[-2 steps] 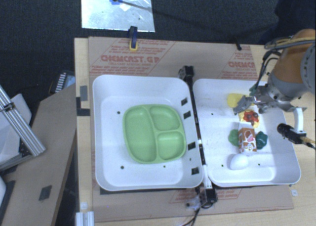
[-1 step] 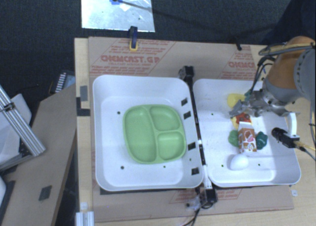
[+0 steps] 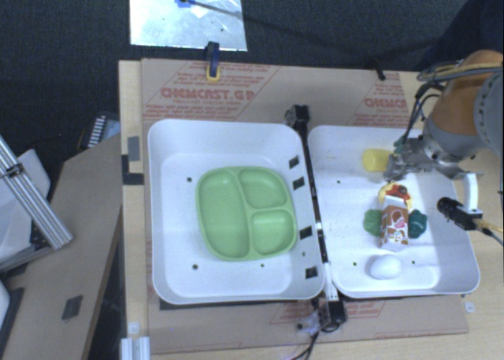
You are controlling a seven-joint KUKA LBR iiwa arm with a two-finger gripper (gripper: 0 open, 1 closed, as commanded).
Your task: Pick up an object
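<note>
We are at the approach: the gripper hangs low in the right bin, beside the yellow piece and above the carton. We cannot tell how it is set. Next we judge it must drop squarely over one item.

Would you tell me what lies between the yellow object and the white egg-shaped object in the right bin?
In the camera view, between yellow object and white egg-shaped object lies a small carton flanked by green pieces.

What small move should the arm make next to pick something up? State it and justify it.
Probably lower the gripper onto the yellow object just beside it in the right bin. That object lies apart from the clustered carton and green pieces, so it looks like the easiest grab.
</note>
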